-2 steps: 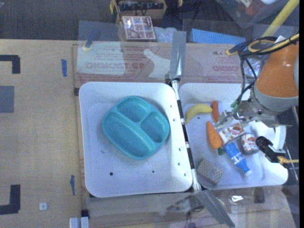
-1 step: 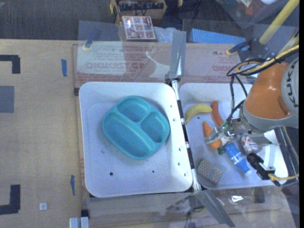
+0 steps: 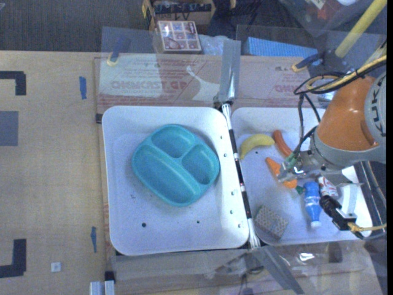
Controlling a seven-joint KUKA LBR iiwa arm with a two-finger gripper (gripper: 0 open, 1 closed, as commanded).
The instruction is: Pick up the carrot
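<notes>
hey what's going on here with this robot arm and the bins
A grey and orange robot arm reaches into the right bin, its gripper low over a carrot. Whether it has hold of it is unclear. A second orange piece, a banana, a blue bottle and a sponge lie nearby. The left bin holds a teal divided plate.

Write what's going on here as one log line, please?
stage: reaching | gripper low in right bin | carrot beside banana, not held | divided plate in left bin
</notes>
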